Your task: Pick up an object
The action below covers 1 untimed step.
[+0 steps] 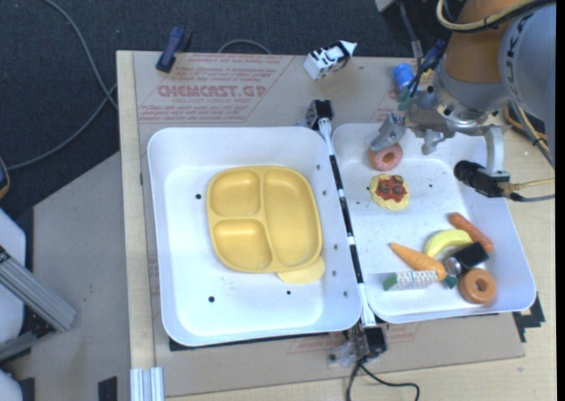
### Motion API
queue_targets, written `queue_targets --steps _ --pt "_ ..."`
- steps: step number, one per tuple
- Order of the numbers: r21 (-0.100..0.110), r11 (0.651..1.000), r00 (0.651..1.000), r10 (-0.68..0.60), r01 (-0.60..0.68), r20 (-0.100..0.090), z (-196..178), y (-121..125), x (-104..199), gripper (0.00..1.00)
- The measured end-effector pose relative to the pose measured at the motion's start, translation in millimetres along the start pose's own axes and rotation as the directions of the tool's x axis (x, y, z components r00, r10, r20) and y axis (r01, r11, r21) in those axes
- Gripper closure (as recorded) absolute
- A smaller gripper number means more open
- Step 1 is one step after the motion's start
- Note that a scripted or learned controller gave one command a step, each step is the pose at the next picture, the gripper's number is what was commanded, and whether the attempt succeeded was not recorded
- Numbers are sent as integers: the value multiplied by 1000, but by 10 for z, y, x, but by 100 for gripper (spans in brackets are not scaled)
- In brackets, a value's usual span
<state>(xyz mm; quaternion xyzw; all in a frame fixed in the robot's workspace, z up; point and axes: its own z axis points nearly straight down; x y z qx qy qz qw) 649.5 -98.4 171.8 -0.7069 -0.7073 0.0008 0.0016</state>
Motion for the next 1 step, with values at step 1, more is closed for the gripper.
queue_targets --steps 1 --pt "-1 1000 1000 0 0 1 877 168 -1 0"
